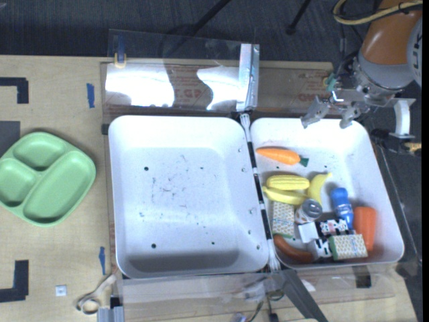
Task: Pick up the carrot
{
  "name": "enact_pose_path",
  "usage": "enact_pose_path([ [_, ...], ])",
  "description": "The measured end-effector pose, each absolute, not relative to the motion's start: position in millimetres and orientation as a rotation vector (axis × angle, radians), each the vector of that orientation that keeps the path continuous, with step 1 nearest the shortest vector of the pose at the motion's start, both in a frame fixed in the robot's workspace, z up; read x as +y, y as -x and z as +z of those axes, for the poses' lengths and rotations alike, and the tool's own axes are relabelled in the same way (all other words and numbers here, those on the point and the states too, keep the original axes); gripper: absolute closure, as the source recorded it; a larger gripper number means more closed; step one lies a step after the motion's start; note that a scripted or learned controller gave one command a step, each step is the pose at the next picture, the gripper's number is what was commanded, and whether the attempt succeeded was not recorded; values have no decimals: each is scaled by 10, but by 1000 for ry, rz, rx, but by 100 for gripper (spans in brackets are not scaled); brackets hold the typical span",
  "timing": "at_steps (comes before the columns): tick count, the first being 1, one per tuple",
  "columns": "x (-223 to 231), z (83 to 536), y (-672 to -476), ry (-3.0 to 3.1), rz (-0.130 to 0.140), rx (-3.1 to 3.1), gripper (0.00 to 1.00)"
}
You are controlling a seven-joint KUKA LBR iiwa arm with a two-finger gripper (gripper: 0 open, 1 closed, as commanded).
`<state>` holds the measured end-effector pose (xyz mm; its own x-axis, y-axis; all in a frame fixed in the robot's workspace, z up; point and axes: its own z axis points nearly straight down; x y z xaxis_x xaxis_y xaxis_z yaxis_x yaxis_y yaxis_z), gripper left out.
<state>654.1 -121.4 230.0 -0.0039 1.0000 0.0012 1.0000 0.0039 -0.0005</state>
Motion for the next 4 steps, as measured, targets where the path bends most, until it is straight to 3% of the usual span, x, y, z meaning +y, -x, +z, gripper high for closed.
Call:
enact_pose_path([
  [1,-916,1432,-6339,2064,-2,-2369,0],
  [2,-976,866,-6337,1674,-5,-2661,0],
  [3,-988,990,-6357,1681,-12,-2664,100],
  [4,-1204,1630,-6548,1608,-4,-2703,100],
])
